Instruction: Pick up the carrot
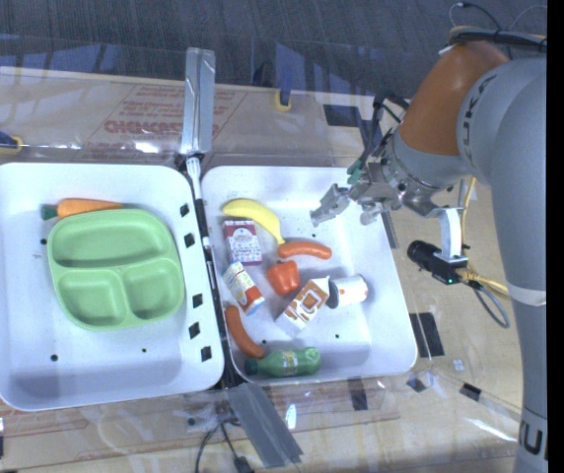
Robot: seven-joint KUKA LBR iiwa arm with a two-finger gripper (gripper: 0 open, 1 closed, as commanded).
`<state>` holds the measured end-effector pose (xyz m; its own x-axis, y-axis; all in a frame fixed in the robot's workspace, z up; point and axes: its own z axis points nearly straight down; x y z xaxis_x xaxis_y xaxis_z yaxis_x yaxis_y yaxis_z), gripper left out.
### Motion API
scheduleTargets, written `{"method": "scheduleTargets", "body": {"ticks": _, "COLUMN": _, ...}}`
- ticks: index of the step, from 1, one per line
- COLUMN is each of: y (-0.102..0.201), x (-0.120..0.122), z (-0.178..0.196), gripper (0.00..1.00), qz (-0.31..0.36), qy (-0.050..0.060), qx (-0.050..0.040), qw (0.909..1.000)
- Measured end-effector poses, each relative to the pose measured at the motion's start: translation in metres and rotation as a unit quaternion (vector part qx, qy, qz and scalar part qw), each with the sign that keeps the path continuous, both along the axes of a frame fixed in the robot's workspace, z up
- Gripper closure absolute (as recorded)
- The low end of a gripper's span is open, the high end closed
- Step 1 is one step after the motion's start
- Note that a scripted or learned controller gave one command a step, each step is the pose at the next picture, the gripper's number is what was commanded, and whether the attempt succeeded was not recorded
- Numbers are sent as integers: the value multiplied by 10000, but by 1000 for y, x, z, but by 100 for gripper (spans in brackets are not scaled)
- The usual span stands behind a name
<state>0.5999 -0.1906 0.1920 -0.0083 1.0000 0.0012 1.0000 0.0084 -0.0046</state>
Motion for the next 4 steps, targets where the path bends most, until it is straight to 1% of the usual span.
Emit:
{"method": "scheduleTargets", "body": {"ticks": 1, "y": 57, "x": 51, "z": -17, "gripper": 0, "qz": 1081, "qy": -25, "qx": -5, "qw": 9941}}
{"method": "scheduleTargets", "body": {"ticks": 2, "y": 132, "x": 57, "z": 0, "gripper": 0, "qz": 2556, "qy": -28, "qx": -5, "qw": 9668}}
{"method": "scheduleTargets", "body": {"ticks": 3, "y": 177, "x": 50, "z": -1, "gripper": 0, "qz": 4091, "qy": -4, "qx": 10, "qw": 9125}}
{"method": "scheduleTargets", "body": {"ticks": 4, "y": 189, "x": 35, "z": -1, "gripper": 0, "qz": 6702, "qy": -6, "qx": 23, "qw": 7422}}
